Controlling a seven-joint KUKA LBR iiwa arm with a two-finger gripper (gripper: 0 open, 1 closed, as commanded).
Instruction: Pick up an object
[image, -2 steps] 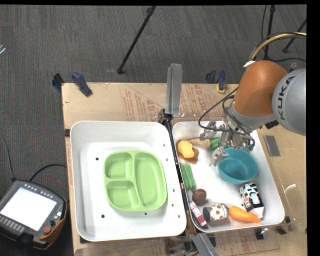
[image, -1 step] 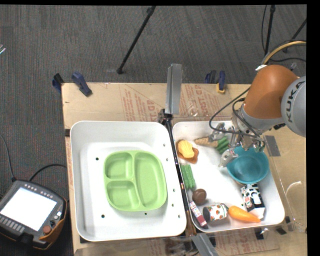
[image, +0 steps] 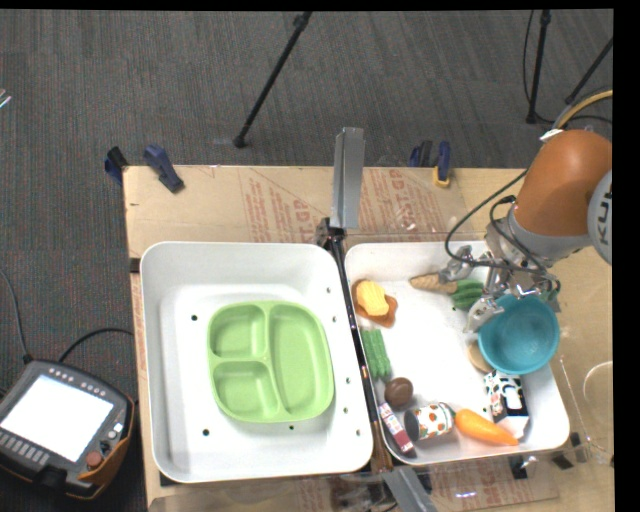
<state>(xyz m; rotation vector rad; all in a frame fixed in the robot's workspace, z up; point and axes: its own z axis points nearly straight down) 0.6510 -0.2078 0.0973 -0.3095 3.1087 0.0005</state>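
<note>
My gripper (image: 490, 303) hangs over the right part of the right bin (image: 440, 330), below the arm's orange band (image: 562, 185). It sits right at the upper-left rim of a teal bowl (image: 520, 338), which lies against the bin's right side. The wrist and cables hide how the gripper meets that rim. Just left of the gripper lie a green vegetable (image: 466, 294) and a tan cone-shaped piece (image: 430, 282).
Also in the right bin: a yellow-orange toy food (image: 372, 298), green pod (image: 376, 352), brown ball (image: 399, 391), small can (image: 432, 420), red bar (image: 396, 426), carrot (image: 484, 428), black-and-white carton (image: 507, 393). A green divided plate (image: 270, 360) lies in the left bin (image: 170, 300).
</note>
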